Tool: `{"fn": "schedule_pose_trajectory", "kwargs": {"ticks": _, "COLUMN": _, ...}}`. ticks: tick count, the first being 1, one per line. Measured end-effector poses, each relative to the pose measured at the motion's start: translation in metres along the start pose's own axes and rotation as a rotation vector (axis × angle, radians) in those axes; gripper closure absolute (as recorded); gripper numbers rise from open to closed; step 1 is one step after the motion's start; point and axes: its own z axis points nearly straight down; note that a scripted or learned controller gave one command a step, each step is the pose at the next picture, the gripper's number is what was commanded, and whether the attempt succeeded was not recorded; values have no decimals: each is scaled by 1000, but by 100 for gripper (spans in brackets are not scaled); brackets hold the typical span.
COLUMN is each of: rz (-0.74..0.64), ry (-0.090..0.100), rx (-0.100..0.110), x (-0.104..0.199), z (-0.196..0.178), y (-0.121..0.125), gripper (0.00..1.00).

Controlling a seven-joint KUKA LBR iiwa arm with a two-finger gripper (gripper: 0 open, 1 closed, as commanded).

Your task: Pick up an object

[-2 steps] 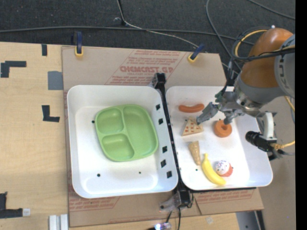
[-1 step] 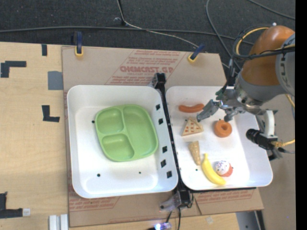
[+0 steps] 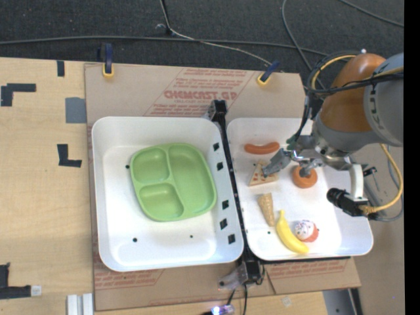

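- Your two-finger gripper (image 3: 279, 163) hung low over the right-hand shallow white bin (image 3: 348, 241), reaching leftward from the grey arm with the orange band (image 3: 351, 97). Whether it was released or clenched I could not tell, and nothing showed held in it.
- The nearest candidate was the small tan wedge-shaped toy (image 3: 260, 175), just beside the tool's tip. It lay close to the black divider (image 3: 226, 176) between the bins, so a descent slightly off line could have nudged it against that wall instead of capturing it.
- The orange round toy (image 3: 304, 177) sat right under the wrist hardware. You risked knocking it aside with the body of the tool on any downward move.
- The red sausage-shaped toy (image 3: 262, 148) lay just behind the tip; a sweep there could have rolled it.
- Farther out, the beige cone (image 3: 266, 208), yellow banana (image 3: 287, 231) and white-and-red ball (image 3: 304, 229) clustered near the front; the cone touched the banana, so a grab might have caught two or neither.
- The green compartment plate (image 3: 174, 181) in the left bin was well apart.
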Motion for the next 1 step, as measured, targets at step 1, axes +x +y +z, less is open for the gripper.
{"fn": "schedule_pose_trajectory", "kwargs": {"ticks": 1, "rz": -1, "ry": 1, "rx": 1, "x": 3, "z": 65, "y": -2, "gripper": 0}}
